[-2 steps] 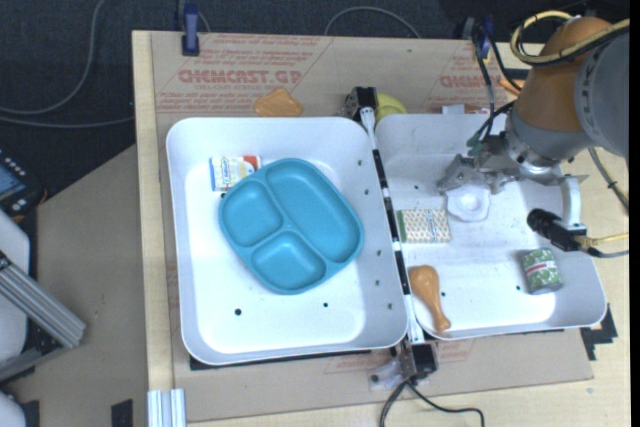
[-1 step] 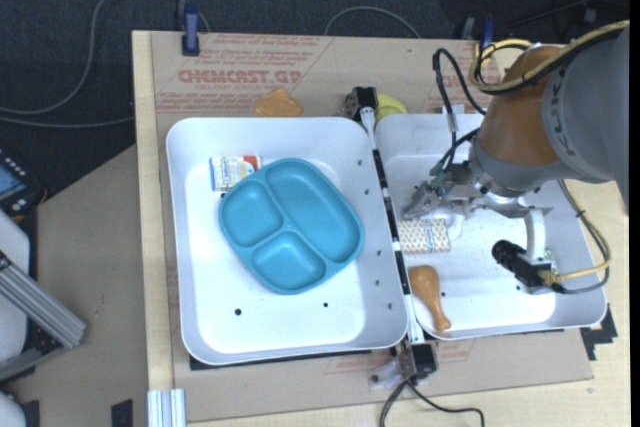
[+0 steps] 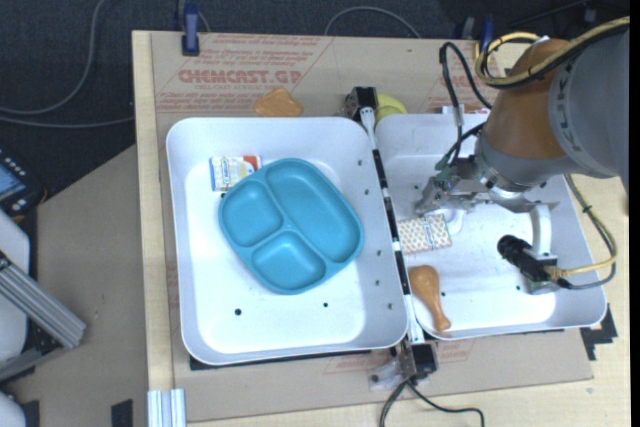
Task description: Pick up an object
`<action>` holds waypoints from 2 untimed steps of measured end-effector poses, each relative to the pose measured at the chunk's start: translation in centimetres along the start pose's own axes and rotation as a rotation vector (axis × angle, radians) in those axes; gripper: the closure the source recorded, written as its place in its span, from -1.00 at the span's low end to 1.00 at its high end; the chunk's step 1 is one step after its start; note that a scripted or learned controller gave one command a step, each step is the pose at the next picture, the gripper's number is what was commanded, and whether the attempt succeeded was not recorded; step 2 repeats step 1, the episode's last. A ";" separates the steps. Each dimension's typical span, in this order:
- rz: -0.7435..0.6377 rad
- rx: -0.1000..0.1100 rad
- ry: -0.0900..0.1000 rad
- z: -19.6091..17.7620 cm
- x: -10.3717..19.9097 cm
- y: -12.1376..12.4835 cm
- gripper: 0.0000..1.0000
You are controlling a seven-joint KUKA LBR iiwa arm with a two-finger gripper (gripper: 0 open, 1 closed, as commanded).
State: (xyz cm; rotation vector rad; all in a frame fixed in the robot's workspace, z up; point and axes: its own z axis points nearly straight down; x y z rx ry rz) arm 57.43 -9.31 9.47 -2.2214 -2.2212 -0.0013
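Across the left bin (image 3: pixel 190 245) lies a blue divided plate (image 3: pixel 288 223), with a small white packet (image 3: pixel 232 171) tucked at its far left edge, touching it; neither is within the arm's present reach; right of the dividing rims, in the right bin (image 3: pixel 570 305), the candidates sit along the left wall: a patterned flat pad (image 3: pixel 424 234), and nearer to us a tan drumstick-shaped toy (image 3: pixel 430 294), the two close but apart; the claw (image 3: pixel 437 197) hangs low just beyond the far edge of the pad, under the grey arm (image 3: pixel 585 110); whether it is open or closed I cannot tell, since the wrist and cables blur it; I judge this the approach step, nothing lifted yet; the next move calls for a short descent onto the pad and a firm close; the bin wall beside it crowds the grasp, and a black fitting (image 3: pixel 527 260) with its yellow cable lies to the right.
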 end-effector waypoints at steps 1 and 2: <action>-0.006 -0.003 0.003 -9.5 6.6 -6.4 1.00; -0.006 -0.003 0.003 -9.5 6.6 -6.4 1.00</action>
